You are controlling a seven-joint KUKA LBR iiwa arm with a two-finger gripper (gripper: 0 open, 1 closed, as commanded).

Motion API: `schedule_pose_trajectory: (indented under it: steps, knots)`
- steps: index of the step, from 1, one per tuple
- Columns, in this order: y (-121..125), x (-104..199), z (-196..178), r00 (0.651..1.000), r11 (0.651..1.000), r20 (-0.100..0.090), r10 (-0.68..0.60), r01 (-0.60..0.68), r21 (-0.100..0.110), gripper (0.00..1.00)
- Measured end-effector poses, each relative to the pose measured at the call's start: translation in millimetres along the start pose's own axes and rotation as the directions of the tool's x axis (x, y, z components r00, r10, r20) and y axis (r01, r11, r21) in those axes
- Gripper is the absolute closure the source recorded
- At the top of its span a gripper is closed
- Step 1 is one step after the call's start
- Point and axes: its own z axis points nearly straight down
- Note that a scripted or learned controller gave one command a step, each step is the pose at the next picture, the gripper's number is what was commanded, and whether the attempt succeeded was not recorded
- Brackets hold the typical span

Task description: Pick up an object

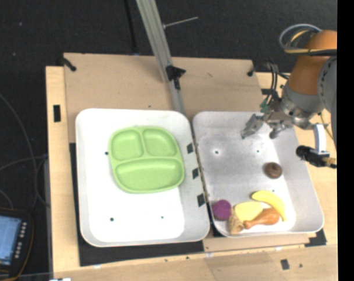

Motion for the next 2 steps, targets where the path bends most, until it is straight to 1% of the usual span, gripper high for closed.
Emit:
schedule_pose_trajectory:
  steps: [1,2]
  knots:
    - [-0.7,-0.8,49.0,1.0,1.0,0.0,0.0,0.0,-0.001,0.0]
    - [0.9,-2.3,33.7,1.0,1.0,0.004,-0.002,0.002,-0.008,1.0]
